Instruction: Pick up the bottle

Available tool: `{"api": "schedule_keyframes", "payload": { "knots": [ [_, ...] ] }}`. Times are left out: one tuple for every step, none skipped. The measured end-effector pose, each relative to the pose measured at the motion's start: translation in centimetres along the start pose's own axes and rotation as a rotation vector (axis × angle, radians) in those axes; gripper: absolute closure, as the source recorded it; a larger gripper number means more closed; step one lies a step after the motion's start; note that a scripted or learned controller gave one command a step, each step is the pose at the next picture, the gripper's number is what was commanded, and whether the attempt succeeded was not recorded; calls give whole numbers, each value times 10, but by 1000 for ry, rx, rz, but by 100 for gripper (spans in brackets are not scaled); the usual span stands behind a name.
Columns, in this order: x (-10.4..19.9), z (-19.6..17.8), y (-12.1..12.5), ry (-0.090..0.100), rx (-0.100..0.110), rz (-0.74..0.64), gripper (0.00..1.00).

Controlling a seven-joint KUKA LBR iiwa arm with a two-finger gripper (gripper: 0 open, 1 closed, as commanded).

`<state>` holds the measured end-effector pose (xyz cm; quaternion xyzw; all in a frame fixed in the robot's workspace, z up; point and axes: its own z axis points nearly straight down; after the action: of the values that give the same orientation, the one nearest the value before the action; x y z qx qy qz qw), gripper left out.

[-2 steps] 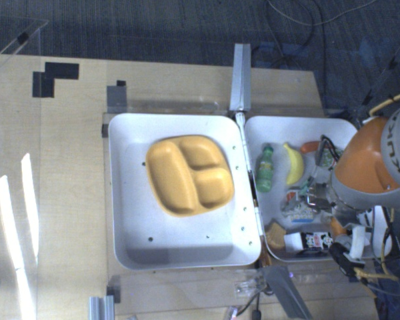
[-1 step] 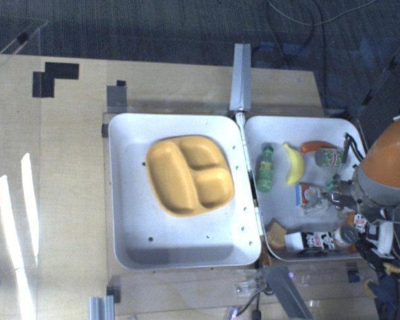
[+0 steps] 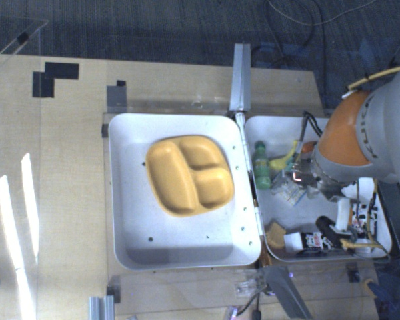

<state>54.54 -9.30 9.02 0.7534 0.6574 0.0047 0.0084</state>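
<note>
Bottle (image 3: 261,165) lies in right bin (image 3: 307,253), against its left wall.
Green bottle sits upper left, beside a yellow item (image 3: 281,159). Gripper (image 3: 295,181) hangs just right of it over clear wrapping; jaw state cannot be determined. Left bin (image 3: 130,245) contains a yellow divided tray (image 3: 189,174).

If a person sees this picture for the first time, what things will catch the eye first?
First the big yellow divided tray, lying alone in the left bin. Next the arm's orange band, above the right bin, where the claw hangs over a clutter of small things. A green bottle lies by that bin's left wall.
</note>
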Motion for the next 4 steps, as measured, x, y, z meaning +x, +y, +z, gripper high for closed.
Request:
{"api": "schedule_keyframes", "payload": {
  "knots": [
    [-25, -35, 20, 6, 17, -192, 0],
    [-25, -35, 20, 6, 18, -192, 0],
    [-43, 1, -26, 6, 3, -555, 0],
    [-14, 2, 44, 4, 2, -630, 0]
  ]
}}
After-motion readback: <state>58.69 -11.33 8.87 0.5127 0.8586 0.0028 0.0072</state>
